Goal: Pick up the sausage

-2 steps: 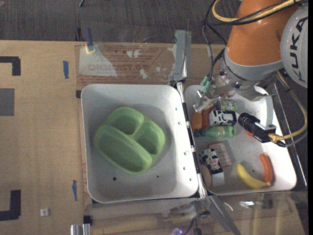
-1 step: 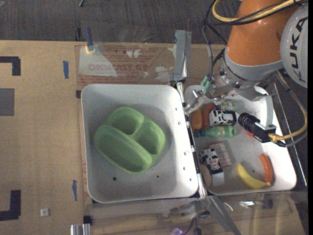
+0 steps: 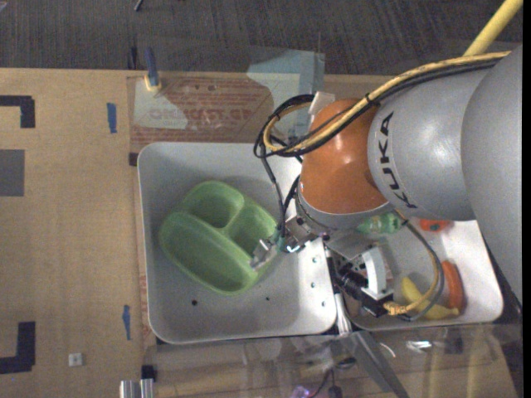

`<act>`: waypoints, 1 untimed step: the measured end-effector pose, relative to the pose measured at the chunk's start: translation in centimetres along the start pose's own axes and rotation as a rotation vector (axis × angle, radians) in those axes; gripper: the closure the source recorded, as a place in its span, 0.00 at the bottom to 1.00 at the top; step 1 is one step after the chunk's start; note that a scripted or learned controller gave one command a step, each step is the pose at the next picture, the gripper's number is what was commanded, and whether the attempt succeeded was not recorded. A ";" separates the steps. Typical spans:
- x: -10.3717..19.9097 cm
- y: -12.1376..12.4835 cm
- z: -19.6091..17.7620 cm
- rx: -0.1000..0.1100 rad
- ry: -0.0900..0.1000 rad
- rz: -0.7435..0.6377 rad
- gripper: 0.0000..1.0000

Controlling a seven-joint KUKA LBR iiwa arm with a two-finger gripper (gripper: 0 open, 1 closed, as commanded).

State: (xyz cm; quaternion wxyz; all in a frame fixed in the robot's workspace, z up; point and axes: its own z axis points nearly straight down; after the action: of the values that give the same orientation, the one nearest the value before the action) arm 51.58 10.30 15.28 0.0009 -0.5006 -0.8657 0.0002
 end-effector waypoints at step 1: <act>-5.2 -2.3 -1.0 0.000 -0.001 0.029 0.00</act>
State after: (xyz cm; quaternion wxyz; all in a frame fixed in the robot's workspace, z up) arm 52.13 4.66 16.26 0.0005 -0.5131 -0.8583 0.0003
